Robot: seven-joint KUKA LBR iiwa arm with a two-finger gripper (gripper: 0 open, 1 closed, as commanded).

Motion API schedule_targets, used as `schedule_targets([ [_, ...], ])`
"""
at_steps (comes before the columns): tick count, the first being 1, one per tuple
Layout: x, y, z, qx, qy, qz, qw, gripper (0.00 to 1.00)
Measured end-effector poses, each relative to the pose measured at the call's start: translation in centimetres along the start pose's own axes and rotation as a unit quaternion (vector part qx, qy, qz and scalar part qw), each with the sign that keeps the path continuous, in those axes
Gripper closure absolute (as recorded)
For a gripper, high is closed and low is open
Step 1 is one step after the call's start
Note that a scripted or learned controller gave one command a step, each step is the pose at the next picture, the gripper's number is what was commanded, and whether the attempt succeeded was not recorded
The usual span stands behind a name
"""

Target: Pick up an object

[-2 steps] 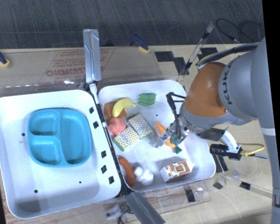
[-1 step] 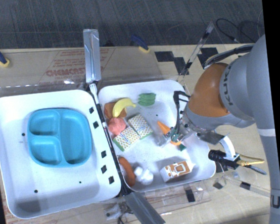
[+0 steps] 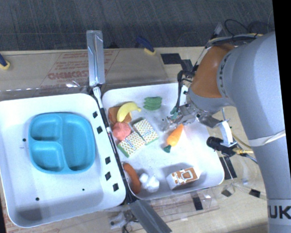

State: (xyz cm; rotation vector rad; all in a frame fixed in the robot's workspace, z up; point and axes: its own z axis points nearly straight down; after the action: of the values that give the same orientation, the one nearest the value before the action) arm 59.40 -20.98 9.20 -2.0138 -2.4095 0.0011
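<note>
Grey robot arm with an orange band [image 3: 245, 82] fills the right, reaching into the right-hand shallow white bin [image 3: 208, 176]. Its two-finger gripper [image 3: 179, 116] hangs just above a small orange toy carrot with a green tip [image 3: 173, 138]. The carrot lies diagonally, green end lower left. I cannot tell how the gripper is set.

The grey arm [image 3: 257, 101] reaches in from the right — orange-banded wrist bent down (gripper [image 3: 179, 116] low).
</note>
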Motion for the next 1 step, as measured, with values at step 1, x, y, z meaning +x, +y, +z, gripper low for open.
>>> schedule_targets([
  [1, 0.76, -3.76, 0.02, 0.000, 0.000, -0.096, 0.9954, 0.00],
])
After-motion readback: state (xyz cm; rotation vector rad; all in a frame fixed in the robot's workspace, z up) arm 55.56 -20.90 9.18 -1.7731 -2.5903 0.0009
